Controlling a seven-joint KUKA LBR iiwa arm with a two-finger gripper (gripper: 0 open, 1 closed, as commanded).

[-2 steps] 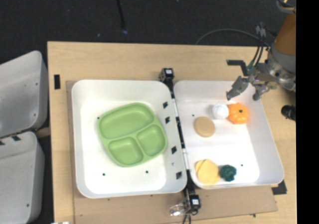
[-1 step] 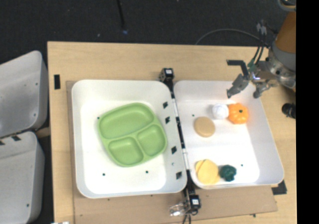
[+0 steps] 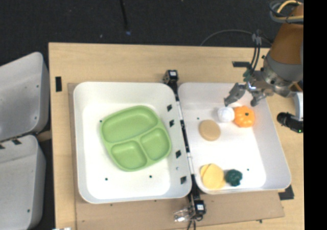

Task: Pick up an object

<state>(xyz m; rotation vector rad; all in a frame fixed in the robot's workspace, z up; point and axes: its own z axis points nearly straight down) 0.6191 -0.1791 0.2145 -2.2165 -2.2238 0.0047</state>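
- Overhead, the gripper (image 3: 246, 95) hangs with fingers spread and nothing between them, over the right bin (image 3: 265, 173), just above a white ball (image 3: 225, 115) and orange pumpkin (image 3: 244, 117).
- Left bin (image 3: 82, 121) holds a green divided tray (image 3: 135, 137).

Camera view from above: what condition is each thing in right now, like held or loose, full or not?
Gripper: fingers open, above the right bin, holding nothing.
White ball: loose, touching the orange pumpkin toy.
Orange pumpkin toy: loose, upright.
Tan round disc: lying flat.
Yellow round piece: lying flat, near corner.
Dark green piece: loose beside it.
Green divided plate: lying flat in the left bin, nothing in its compartments.
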